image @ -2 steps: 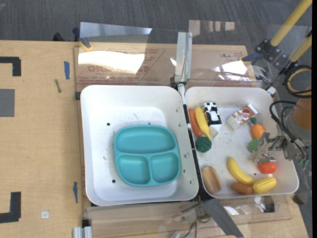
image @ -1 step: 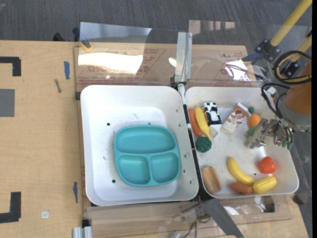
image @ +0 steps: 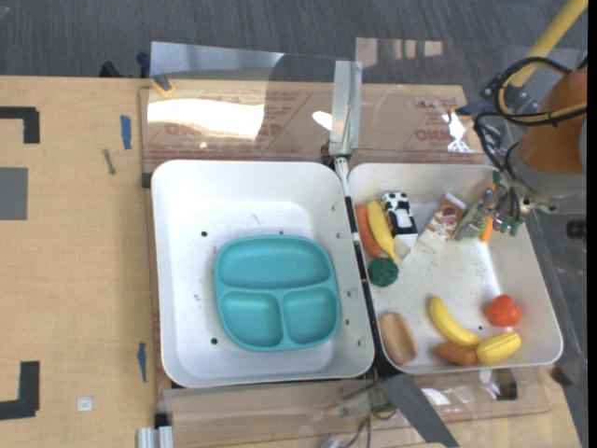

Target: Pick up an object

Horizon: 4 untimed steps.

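A: What lies nearest the camera?

B: Along the near edge of the right bin [image: 546,315]: a brown bread roll [image: 398,337] by the divider, then a reddish sausage [image: 455,353] touching a yellow lemon-like piece [image: 498,346]. Just behind them a banana [image: 450,319] curves across the floor, and an orange-red tomato [image: 504,310] sits near the right wall.

A: And the left bin?

B: The left bin [image: 177,250] holds a teal divided plate [image: 277,290], three compartments, lying flat at its middle.

A: Further back on the right?

B: A dark green round piece [image: 382,272] beside the divider, then an orange carrot [image: 367,234] and a second yellow banana [image: 380,229] lying side by side, touching. A black-and-white toy [image: 401,215] stands just beside them, and a small white-and-red packet [image: 444,220] lies to its right.

A: Where is the hand?

B: The hand [image: 486,218] is at the far right part of the right bin, near the packet, with the orange-banded arm [image: 558,138] behind it. Whether its fingers are wide or narrow I cannot tell; the tip is a tangle of small parts. I see nothing clearly held.

A: Beyond the bins?

B: A clear plastic sheet [image: 242,110] on the brown tabletop [image: 65,250].
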Each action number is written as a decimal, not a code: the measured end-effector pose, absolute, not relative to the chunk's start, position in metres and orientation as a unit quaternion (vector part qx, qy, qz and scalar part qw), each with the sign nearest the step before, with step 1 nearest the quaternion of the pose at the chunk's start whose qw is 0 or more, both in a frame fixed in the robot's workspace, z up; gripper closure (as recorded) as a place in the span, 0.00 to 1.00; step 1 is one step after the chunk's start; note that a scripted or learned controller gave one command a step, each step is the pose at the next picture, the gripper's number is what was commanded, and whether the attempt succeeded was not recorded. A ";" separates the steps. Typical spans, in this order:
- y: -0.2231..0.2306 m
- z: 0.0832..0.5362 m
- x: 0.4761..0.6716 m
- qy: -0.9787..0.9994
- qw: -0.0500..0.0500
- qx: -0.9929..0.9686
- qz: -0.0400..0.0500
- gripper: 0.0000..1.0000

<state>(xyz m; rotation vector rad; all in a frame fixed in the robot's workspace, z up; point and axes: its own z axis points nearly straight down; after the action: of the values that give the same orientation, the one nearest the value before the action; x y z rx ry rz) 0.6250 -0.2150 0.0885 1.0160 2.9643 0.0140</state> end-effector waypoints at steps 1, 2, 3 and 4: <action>-0.131 0.230 0.647 0.930 0.011 0.368 0.003 1.00; -0.186 0.138 0.605 0.981 0.000 0.193 0.000 1.00; -0.110 0.233 0.599 0.985 0.008 0.171 0.001 1.00; -0.133 0.156 0.582 1.000 -0.001 0.031 0.000 1.00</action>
<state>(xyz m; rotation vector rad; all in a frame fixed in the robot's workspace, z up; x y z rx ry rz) 0.5822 -0.1330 0.1557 0.0986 3.1416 0.0013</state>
